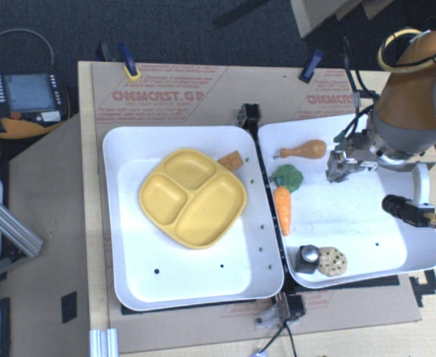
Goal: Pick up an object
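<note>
— Five things lie in my right bin [396, 262]; which sits nearest you?

— The toy drumstick [304, 151]. It lies just beside my gripper [340, 166], toward the yellow divided plate [193, 197], long axis pointing across at me.

— Are you holding it?

— No, nothing is between my fingers; whether they're spread or closed, I cannot tell.

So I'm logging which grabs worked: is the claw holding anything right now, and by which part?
Nothing is held. The claw hovers over bare floor of the right bin, apart from the drumstick and the broccoli, with nothing between its fingers.
</note>
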You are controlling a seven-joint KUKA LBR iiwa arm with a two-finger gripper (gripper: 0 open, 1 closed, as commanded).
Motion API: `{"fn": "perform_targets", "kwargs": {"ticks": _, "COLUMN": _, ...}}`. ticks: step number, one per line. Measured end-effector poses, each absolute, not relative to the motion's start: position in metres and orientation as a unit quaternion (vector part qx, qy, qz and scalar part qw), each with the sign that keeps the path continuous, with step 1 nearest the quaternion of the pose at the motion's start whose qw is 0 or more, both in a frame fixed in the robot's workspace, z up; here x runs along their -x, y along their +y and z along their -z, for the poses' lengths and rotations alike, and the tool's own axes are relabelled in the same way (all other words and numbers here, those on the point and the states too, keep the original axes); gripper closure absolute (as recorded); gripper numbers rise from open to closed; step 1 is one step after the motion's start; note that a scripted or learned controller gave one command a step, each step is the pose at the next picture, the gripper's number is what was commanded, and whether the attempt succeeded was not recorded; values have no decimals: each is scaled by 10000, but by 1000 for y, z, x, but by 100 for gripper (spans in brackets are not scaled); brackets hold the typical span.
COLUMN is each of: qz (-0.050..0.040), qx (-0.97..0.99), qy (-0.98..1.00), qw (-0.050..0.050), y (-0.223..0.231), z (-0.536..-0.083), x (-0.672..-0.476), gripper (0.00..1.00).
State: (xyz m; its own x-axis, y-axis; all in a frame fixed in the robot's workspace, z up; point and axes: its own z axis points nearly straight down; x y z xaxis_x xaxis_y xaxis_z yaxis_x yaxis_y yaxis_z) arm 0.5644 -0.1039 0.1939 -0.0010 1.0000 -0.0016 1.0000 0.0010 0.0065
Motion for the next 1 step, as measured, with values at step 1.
{"fn": "perform_targets", "kwargs": {"ticks": 1, "qz": -24, "qx": -7065, "qy": 7077, "qw": 35, "y": -95, "z": -245, "x": -562, "gripper": 100}}
